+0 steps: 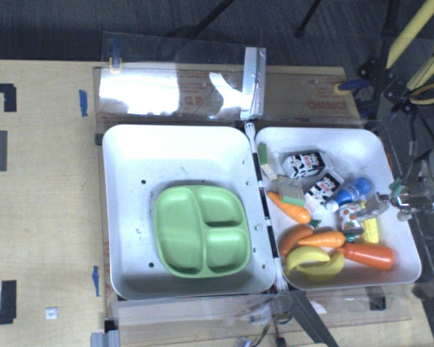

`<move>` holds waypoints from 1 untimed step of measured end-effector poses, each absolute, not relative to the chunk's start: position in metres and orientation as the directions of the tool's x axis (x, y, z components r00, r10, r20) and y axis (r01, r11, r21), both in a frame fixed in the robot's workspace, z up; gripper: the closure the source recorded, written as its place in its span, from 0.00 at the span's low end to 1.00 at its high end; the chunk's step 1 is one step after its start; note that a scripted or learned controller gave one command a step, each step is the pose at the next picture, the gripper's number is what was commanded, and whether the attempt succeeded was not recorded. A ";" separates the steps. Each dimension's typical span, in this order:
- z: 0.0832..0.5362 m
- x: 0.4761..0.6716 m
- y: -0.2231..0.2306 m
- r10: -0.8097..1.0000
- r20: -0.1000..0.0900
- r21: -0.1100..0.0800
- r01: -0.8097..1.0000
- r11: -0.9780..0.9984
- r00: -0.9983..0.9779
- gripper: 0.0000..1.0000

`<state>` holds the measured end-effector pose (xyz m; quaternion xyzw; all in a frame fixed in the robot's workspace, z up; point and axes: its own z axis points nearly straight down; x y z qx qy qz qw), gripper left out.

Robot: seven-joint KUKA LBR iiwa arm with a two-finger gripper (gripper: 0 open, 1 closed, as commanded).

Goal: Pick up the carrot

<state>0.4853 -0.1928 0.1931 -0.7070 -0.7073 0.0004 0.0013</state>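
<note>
- Task looks barely begun: carrot (289, 207) lies in the right bin (401, 166), near that bin's left wall, not lifted.
- Carrot is orange, green at its lower right end, lying on a slant, tip toward upper left.
- Just below it: an orange sausage-like piece (295, 237), a second small carrot-like piece (327, 239), a banana (315, 262), and a long orange-red piece (369, 254) to the right.
- Above and right of the carrot: two black-and-white printed cartons (304, 164), a blue bottle (351, 192), a corn cob (370, 230).
- Left bin (130, 150) holds a green divided plate (201, 230); nothing from the task in it.
- Gripper (390, 197) sits at the right bin's right side, near the bottle and corn, well apart from the carrot.
- Jaws: too small and cluttered to read; cannot tell how far open or whether they touch anything. Nothing visibly held.
- Left to do, judging from this: move across to the carrot, close on it, lift it out.
- Tabletop (36, 208) around the bins carries tape marks.
</note>
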 end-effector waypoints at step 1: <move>0.149 0.479 -0.132 0.966 0.002 -0.002 0.966 0.259 -0.259 0.00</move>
